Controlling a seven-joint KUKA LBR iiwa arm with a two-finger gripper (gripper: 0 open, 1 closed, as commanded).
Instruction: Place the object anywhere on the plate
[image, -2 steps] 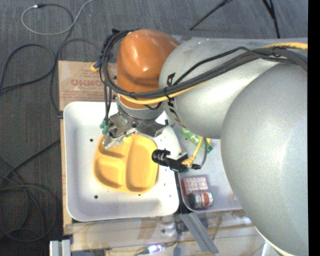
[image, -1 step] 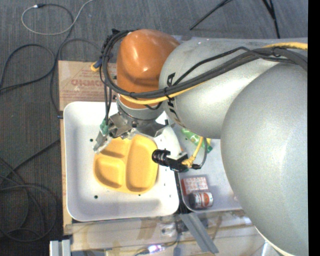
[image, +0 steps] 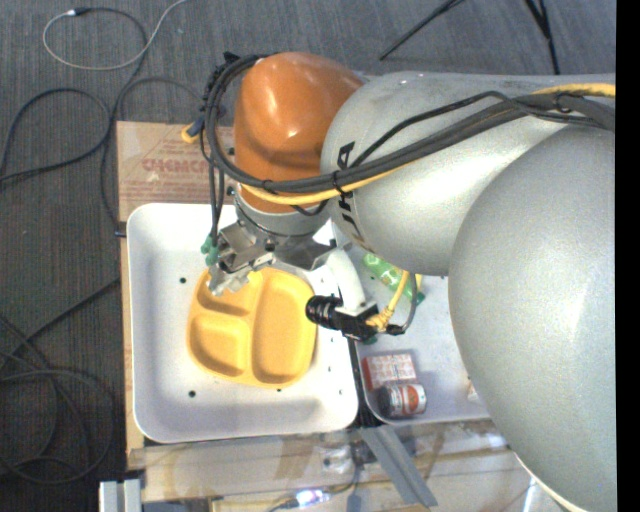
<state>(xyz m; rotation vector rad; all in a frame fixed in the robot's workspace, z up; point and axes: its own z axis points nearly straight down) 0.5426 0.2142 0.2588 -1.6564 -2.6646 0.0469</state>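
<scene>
A grey robot arm (image: 480, 200) with an orange band reaches in from the right over the left white bin (image: 160, 400). Its gripper (image: 228, 272) hovers at the far-left edge of a yellow divided plate (image: 255, 330). A red can (image: 403, 399) lies in the right bin (image: 372, 405), near side.

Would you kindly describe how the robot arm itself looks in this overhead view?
The arm has bulky, rounded silver-grey links with a glossy orange band above the wrist. Black cables, plus one yellow, run along its casing. Dark lettering marks the grey shell beside the orange part. The tool is small, metallic grey, with green bits.
</scene>
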